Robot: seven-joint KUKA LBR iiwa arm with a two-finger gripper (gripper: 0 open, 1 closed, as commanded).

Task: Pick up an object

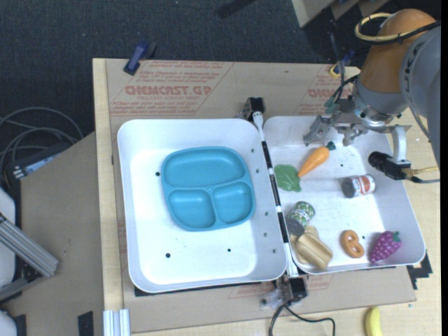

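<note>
In the right bin point(402, 208) lie several toy foods. An orange carrot point(313, 161) lies near the bin's far side with a green leaf point(287, 177) to its left. A small red-and-white can point(358, 185) rests on its side in the middle. Along the near edge are a hot dog bun point(312, 250), a small round tin point(302, 212), a pretzel point(352, 243) and purple grapes point(384, 246). My gripper point(334, 133) hangs over the far side of the right bin, just above and right of the carrot, with its fingers spread and nothing between them.
The left bin point(140, 208) holds a blue divided plate point(206, 186). A black clamp point(255, 108) sits at the far end of the seam between the bins. A yellow object point(373, 322) lies on the bench at the front right, and a blue clip point(138, 57) at the far left.
</note>
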